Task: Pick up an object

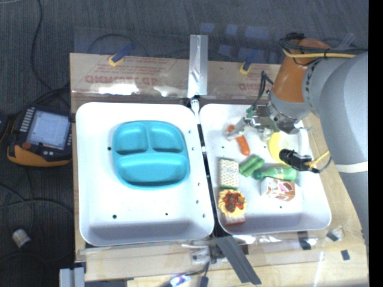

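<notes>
Orange carrot just below pincer, right bin, pincer's spread unclear

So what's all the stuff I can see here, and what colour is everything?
Bins: 2, white, side by side on the bench.
Divided plate: 1, turquoise, in the left bin.
Carrot-like toy: 1, orange, upper part of the right bin, just under the gripper.
Green toys: 2, green, middle of the right bin, close together.
Yellow toy: 1, yellow, right side of the right bin, partly behind the arm.
Patterned block: 1, pale with dots, left side of the right bin.
Pizza-like toy: 1, red and yellow, front left of the right bin.
White packet: 1, white with red-brown print, front right of the right bin.
Handheld controller: 1, orange and black, on the floor to the left.
Arm: 1, grey with orange band, reaching in from the right.
Gripper: 1, metal, over the right bin's upper part.
</notes>
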{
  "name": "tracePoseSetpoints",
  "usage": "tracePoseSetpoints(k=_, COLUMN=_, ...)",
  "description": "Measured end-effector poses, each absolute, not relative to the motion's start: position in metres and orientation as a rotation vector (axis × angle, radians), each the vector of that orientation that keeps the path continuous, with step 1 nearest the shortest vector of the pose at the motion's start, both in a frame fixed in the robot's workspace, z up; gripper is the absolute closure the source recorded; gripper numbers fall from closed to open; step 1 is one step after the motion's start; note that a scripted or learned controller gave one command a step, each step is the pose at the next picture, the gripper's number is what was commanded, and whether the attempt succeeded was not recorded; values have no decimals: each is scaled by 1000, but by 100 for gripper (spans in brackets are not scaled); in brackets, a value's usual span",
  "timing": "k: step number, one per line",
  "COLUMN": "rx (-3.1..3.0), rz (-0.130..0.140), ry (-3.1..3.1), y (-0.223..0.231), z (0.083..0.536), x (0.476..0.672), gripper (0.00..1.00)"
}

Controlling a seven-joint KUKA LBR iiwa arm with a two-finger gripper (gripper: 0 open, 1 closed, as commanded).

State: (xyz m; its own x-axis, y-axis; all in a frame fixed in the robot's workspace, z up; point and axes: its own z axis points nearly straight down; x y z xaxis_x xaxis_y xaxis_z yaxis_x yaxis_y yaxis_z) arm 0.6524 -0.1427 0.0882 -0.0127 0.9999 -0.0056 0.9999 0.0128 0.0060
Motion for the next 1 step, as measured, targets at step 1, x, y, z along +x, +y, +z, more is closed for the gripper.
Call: tracePoseSetpoints(k=1, rx=2201, rz=1, ry=2232, y=-142, z=96, x=653, gripper=100)
